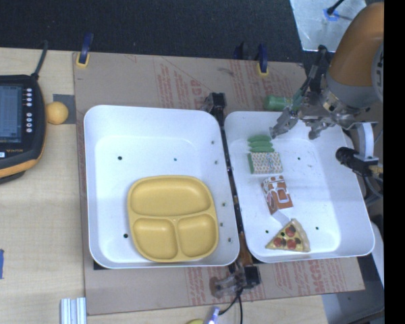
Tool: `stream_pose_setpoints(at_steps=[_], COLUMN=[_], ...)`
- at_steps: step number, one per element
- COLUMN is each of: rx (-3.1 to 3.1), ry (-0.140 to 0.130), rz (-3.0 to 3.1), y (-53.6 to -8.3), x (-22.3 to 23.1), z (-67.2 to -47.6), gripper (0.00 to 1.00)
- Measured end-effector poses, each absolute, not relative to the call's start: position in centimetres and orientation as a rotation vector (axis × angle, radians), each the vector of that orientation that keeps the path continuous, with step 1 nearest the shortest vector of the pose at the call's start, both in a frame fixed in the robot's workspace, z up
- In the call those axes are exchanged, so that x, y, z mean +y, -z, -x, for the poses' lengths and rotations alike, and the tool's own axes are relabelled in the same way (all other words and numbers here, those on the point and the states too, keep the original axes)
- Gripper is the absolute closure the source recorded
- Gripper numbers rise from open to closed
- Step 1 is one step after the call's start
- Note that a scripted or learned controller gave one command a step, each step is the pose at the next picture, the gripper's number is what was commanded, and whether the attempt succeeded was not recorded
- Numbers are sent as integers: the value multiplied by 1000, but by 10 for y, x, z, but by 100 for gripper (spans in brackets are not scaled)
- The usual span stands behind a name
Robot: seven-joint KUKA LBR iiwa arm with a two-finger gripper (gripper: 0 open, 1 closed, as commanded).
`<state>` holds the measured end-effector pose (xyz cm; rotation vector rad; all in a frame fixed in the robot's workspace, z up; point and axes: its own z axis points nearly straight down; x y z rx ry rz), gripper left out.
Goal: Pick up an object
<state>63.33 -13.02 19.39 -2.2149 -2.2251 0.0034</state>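
The right bin (pixel 344 214) holds several small objects in a column near its left side: a green piece (pixel 260 142), a speckled pale block (pixel 265 162), a red and white packet (pixel 277 193) and a pizza slice toy (pixel 289 237). My gripper (pixel 299 125) hangs over the bin's far edge, up and to the right of the green piece, with its two fingers spread apart and nothing between them. The left finger's tip (pixel 278 131) is close to the green piece but apart from it.
The left bin (pixel 108 140) holds a yellow divided plate (pixel 172 217). A tablet controller (pixel 10 128) and a yellow ball (pixel 57 113) lie to the left of the bins. A green object (pixel 276 102) sits on the board behind the right bin. Clamps (pixel 262 58) hold the board's far edge.
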Motion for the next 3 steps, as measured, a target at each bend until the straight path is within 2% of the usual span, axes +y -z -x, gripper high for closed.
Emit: stream_pose_setpoints(at_steps=[1,2,3], rx=[-2224,-2229,-2226], ry=[-8,-9,-3], rz=[2212,2210,2214], y=[-90,-102,-192], x=[-112,-113,-39], z=[-571,-572,-562], gripper=[0,100,100])
